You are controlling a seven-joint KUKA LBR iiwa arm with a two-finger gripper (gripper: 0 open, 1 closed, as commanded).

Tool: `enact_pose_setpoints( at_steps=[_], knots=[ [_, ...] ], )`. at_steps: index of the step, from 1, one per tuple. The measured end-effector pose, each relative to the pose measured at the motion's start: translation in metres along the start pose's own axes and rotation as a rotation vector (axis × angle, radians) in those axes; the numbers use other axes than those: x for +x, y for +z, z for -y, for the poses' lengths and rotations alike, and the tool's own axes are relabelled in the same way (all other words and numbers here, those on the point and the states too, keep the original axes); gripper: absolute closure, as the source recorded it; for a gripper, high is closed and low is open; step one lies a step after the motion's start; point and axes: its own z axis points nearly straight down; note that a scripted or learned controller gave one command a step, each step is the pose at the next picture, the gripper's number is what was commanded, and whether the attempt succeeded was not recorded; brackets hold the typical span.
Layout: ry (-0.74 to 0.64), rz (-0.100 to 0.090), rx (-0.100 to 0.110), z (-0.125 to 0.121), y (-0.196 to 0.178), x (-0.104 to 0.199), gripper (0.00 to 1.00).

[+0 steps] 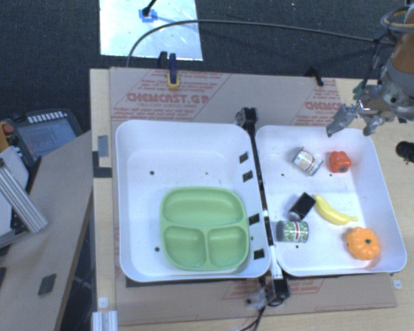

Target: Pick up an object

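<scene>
While the arm (407, 54) hangs above the far right corner of the right bin (383, 185), its gripper (353, 121) sits over the bin's back rim with its two fingers spread apart and nothing between them. Taking that right bin as the landmark: a small sideways can (306, 161) with a pale label lies in its back half, and a red pepper (339, 161) lies just beside it, toward the right wall. Near the middle lie a black block (302, 205) and a banana (332, 212), close together. Against the left wall at the front lies another can (292, 231), green-banded, its label too small to read. An orange pumpkin (362, 243) sits in the front right corner. Left of this bin, the left bin (134, 185) holds a green divided plate (205, 227). Behind both, the brown board (214, 92) reads "CHEMCAST GP" in red.
</scene>
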Motion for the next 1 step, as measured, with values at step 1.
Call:
enact_pose_setpoints(
  at_steps=[1],
  knots=[
    [-0.002, 0.003, -0.012, -0.0023, -0.0077, 0.0004, 0.0]
  ],
)
